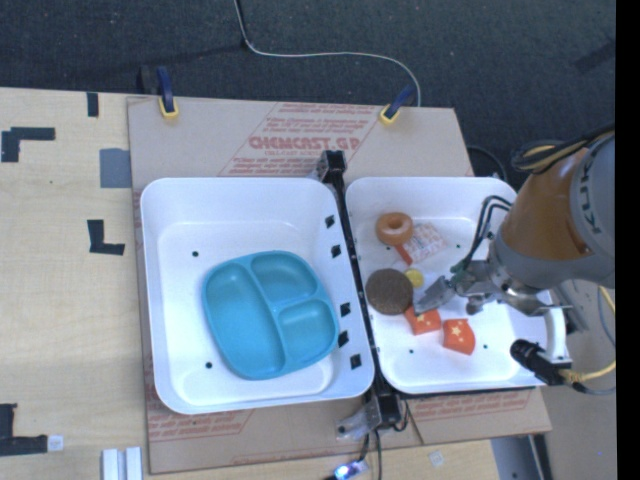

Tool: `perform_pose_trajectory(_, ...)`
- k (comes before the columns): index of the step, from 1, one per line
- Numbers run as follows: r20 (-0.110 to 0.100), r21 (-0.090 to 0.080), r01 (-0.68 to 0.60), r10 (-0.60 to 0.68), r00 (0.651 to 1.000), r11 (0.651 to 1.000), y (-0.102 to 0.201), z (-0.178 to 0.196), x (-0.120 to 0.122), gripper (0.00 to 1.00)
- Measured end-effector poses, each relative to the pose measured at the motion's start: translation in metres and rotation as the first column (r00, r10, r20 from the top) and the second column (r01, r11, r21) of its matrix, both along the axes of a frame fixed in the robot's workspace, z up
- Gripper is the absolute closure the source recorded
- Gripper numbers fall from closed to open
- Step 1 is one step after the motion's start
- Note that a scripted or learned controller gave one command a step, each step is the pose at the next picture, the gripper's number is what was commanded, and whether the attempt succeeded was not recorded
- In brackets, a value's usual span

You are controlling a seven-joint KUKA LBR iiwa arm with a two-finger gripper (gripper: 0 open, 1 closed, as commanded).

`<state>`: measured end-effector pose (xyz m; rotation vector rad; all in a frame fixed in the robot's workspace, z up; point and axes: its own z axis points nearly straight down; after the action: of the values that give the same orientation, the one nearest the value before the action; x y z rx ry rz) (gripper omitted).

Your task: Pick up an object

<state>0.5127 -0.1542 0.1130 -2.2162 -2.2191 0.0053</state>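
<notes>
though its open-or-closed state unclear, gripper low in right bin, beside brown disc and red block

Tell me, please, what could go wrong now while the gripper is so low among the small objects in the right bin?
The gripper sits close to the brown disc and the red piece, so it might push one away rather than grasp it. The orange piece beside them could also be knocked. The yellow item is small and may slip.

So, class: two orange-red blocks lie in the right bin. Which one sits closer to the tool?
The left block, beside the brown disc. It lies just below the tool, while the other block sits further right.
</notes>
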Motion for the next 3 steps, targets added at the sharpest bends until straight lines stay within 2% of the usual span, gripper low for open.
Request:
perform_pose_trajectory(1, 0.002, 0.0, -0.001, 0.001, 1.0, 1.0, 0.0, 0.012, 0.0, 1.0)
perform_pose_trajectory(3, 0.008, -0.002, -0.001, 0.001, 1.0, 1.0, 0.004, 0.103, 0.013, 1.0)
